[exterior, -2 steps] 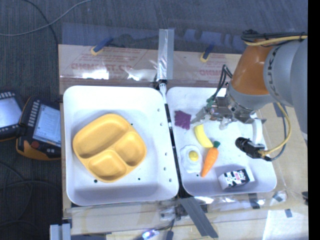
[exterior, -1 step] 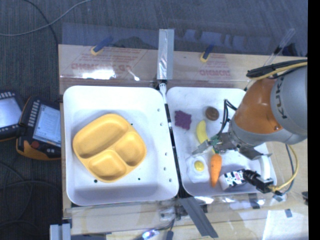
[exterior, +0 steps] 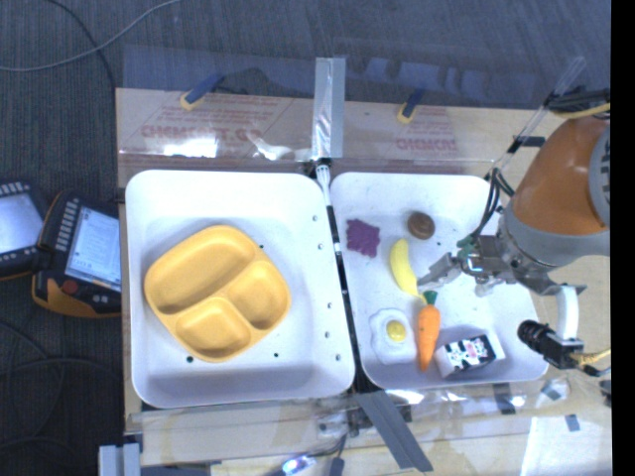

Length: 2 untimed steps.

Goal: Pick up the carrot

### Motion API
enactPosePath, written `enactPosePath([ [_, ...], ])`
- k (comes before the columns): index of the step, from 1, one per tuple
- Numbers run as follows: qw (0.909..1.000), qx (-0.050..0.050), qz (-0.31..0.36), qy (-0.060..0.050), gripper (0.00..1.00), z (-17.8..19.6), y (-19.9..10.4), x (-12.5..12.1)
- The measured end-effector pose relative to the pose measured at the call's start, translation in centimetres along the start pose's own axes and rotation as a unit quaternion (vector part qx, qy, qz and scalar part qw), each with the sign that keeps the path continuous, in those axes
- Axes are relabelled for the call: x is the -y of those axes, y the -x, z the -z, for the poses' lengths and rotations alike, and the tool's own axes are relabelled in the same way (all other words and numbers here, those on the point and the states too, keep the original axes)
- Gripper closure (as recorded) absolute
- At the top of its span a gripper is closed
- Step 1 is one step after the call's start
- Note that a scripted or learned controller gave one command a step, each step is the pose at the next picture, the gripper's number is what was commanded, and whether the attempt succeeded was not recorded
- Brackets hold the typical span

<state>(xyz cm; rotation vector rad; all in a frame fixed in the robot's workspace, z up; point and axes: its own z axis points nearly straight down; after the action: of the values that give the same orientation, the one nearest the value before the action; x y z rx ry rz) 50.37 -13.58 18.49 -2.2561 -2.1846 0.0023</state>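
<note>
**Mia:** Where is the carrot (exterior: 427, 333)?

**Ben:** It is in the right bin (exterior: 466, 188), down low in the picture. Its green top points up and its orange tip points down. A fried egg (exterior: 391, 329) lies just to its left, and a little black and white carton (exterior: 466, 354) lies just to its right.

**Mia:** What else is in that bin?

**Ben:** A banana (exterior: 402, 266) sits just above the carrot. A purple bunch of grapes (exterior: 362, 236) is to the left of the banana. A small brown round thing (exterior: 421, 225) is higher up.

**Mia:** And the claw (exterior: 440, 271)?

**Ben:** It comes in from the right side of the picture, under the big orange and grey arm (exterior: 561, 191). Its tips are beside the banana, just above the carrot's green top. It looks a little open, and there is nothing between its fingers.

**Mia:** What is in the left bin (exterior: 149, 365)?

**Ben:** A yellow plate (exterior: 216, 291) with three parts.
</note>
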Motion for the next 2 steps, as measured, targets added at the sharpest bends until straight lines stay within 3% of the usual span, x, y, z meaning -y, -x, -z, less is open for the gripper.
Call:
enactPosePath([
  [1,0.994,0.0,0.109,0.011,0.0,-9.2,-1.0,1.3],
  [2,0.9938,0.0,0.111,0.001,0.0,-2.3,2.2,1.3],
])
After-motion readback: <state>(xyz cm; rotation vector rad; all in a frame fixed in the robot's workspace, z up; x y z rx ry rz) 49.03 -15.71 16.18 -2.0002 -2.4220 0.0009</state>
